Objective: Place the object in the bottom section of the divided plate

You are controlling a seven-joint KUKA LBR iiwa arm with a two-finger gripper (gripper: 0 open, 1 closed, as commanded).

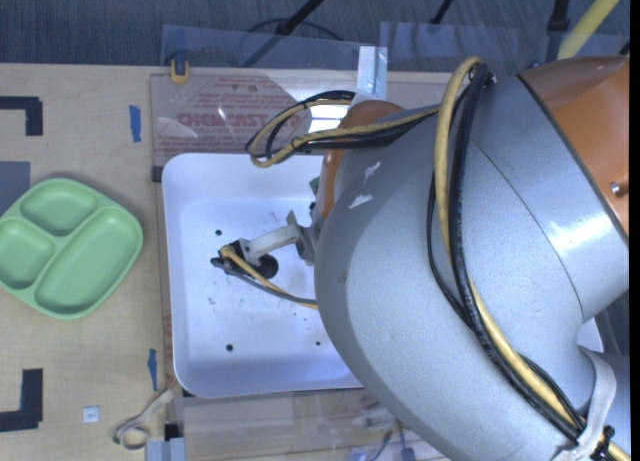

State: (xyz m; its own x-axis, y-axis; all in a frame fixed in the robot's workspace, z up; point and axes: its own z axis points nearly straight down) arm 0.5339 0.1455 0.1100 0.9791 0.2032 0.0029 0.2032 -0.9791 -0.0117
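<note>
A light green divided plate [68, 246] lies on the wooden bench at the left, outside the bin. It has two small sections at its upper left and one long section [88, 261] along its lower right, and nothing lies in any of them. My gripper [312, 211] is low over the middle of the white bin [195, 184], right of the plate. The bulky grey arm [470, 249] covers most of it. No loose object shows on the visible bin floor, which has just a few dark specks.
The arm hides the right half of the bin and everything beyond it. A clear plastic sheet with red print [225, 114] lies behind the bin. Black corner marks [25, 114] and blue tape [134, 122] sit on the bench. A tan loop [140, 427] lies at the front left.
</note>
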